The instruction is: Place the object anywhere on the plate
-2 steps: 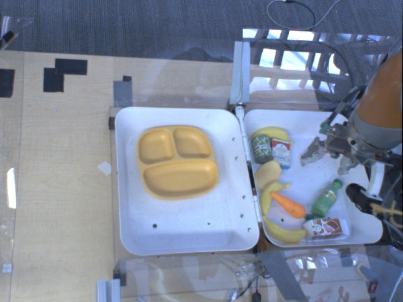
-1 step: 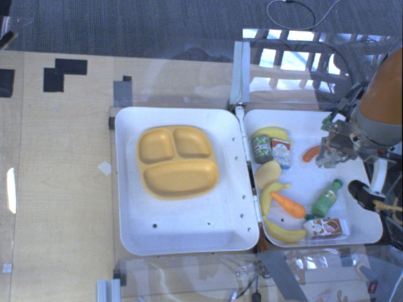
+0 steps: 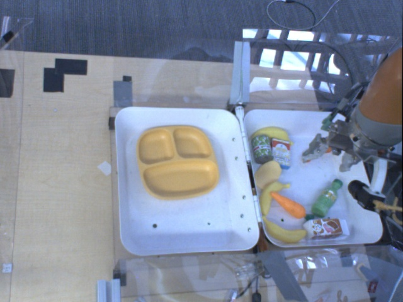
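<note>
A yellow plate (image 3: 178, 162) with three compartments lies in the left bin (image 3: 182, 231), toward its upper left. My gripper (image 3: 329, 156) hovers over the upper right part of the right bin (image 3: 371, 231). It is open, and between the fingers I see only white bin floor. Nearest to it are a green bottle (image 3: 326, 198) just below and a small red and white carton (image 3: 282, 151) to its left. A green can (image 3: 261, 148) stands beside that carton.
Along the right bin's left side and front lie a yellow lemon-like fruit (image 3: 272, 133), bananas (image 3: 271, 181), an orange carrot (image 3: 288, 204) and a brown milk carton (image 3: 326, 228). A metal divider (image 3: 239, 80) runs up between the bins. Black cables (image 3: 362, 194) hang at the right.
</note>
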You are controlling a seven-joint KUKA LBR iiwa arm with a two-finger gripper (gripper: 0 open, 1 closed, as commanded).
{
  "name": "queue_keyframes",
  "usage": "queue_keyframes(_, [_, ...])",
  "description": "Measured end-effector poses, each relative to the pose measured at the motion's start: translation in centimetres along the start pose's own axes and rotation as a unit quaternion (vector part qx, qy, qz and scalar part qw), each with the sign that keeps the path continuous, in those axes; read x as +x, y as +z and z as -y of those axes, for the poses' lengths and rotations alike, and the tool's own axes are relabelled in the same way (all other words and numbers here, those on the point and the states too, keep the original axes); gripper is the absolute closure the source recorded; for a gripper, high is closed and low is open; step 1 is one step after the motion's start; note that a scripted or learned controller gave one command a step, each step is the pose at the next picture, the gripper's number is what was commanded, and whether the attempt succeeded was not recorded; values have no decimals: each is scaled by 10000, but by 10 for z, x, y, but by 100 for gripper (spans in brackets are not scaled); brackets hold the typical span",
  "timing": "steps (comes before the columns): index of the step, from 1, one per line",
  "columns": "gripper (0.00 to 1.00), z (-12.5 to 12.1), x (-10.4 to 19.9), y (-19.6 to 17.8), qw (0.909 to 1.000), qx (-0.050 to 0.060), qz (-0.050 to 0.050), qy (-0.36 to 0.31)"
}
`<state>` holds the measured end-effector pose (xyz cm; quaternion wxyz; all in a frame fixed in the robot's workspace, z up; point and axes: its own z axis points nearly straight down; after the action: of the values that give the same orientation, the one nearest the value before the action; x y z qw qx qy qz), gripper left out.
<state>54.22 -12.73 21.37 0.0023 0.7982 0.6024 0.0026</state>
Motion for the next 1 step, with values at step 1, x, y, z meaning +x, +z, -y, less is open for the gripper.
queue_keyframes(1, [100,-1,1,-11,10000,-20,-5,-25])
